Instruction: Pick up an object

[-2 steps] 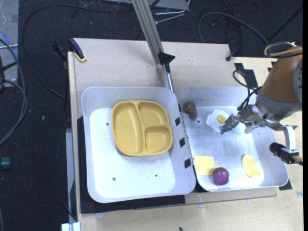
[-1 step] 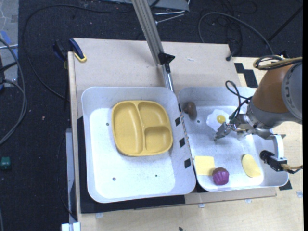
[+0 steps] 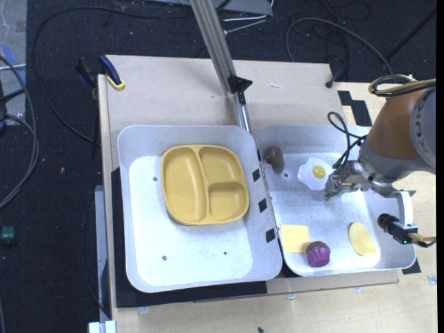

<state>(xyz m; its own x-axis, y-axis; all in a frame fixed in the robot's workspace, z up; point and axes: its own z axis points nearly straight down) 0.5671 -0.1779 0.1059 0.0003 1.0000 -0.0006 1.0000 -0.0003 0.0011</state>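
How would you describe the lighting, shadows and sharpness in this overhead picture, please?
Camera view: light is even and soft, without hard glare on the white bins; the tray and the purple toy cast only faint shadows; the floor beyond the bench is dark; the picture is mildly soft overall, so the gripper lacks fine detail.
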